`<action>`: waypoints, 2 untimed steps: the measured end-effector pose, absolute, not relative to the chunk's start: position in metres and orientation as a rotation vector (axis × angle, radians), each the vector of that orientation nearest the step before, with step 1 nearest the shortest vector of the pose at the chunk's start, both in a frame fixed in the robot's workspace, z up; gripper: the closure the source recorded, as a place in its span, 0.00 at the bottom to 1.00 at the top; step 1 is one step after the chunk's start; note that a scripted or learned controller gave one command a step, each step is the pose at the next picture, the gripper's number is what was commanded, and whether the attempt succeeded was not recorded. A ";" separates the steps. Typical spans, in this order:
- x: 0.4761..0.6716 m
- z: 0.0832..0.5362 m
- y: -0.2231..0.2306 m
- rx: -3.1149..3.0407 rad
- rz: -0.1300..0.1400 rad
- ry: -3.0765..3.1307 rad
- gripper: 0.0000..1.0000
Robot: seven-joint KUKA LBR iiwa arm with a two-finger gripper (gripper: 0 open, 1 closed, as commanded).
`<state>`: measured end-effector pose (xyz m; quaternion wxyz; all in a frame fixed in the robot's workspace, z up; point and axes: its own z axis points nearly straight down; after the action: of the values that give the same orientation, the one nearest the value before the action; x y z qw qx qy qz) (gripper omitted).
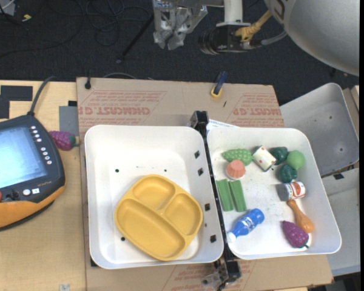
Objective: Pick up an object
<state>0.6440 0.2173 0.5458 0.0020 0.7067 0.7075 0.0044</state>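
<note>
Blue bottle [247,222] lies in the right bin [327,223], near its front-left corner, beside green blocks [231,195]. Well above, beyond both bins, hangs the gripper [173,29], holding nothing; its finger spread is unclear.

- Setting: robotics laboratory test bench.
- Evidence: teach pendant [18,173] with screen and buttons lying at the bench's left edge.
- Evidence: loose black cables [91,5] across dark flooring behind the bench.
- Evidence: two white bins [100,139] seated on printed cardboard sheeting [145,105].
</note>
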 end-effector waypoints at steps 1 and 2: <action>0.644 0.547 0.219 2.217 -0.012 2.232 1.00; 0.643 0.556 0.222 2.208 -0.015 2.242 1.00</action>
<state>0.6429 0.2225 0.5556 -0.0027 0.7017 0.7125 -0.0047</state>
